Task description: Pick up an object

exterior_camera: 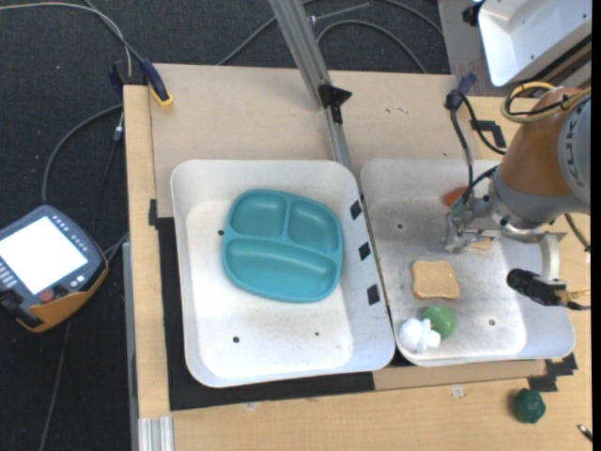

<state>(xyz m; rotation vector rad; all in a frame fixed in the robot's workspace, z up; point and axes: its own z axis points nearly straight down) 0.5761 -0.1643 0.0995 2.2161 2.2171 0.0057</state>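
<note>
The gripper (462, 236) hung low over the right bin (394, 195), near the middle of that bin and a little toward its far edge. Whether it was spread or pressed together I could not tell; the view was too small and cluttered there.

The nearest likely pick was the slice of toast (436, 279), lying flat on the bin floor just beside the gripper, toward the near edge and slightly toward the left bin (202, 271). It was roughly square, so no long axis stood out. The two looked apart, not touching.

Further toward the near edge lay a green ball (440, 320) touching a white toy (416, 335). A small orange thing (454, 196) sat just beyond the gripper, partly hidden. A teal divided plate (281, 244) rested in the left bin, well apart.
</note>
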